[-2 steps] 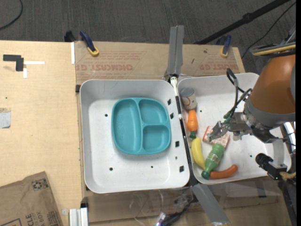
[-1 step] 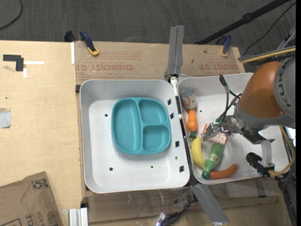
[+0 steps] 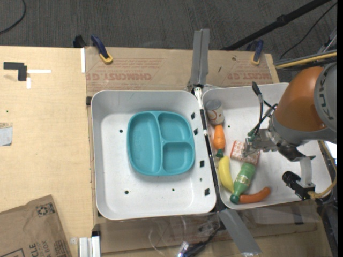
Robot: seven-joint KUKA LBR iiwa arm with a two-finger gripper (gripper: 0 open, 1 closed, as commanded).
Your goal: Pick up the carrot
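The claw hangs low in the right bin, over a small red-and-white packet; whether it is open, or has anything, I cannot tell. The carrot lies just left of that packet, against the bin's left wall, nearer than a small can and farther than a banana. A good pick would mean shifting left, centring on the orange body and descending clear of wall and neighbours.

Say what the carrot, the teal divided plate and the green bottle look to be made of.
Carrot: likely moulded plastic, a toy; flat uniform orange, green stub end. Teal divided plate: plastic by its look; smooth, one even colour, rounded moulded compartments. Green bottle: probably plastic, slightly glossy; the frame leaves it open.
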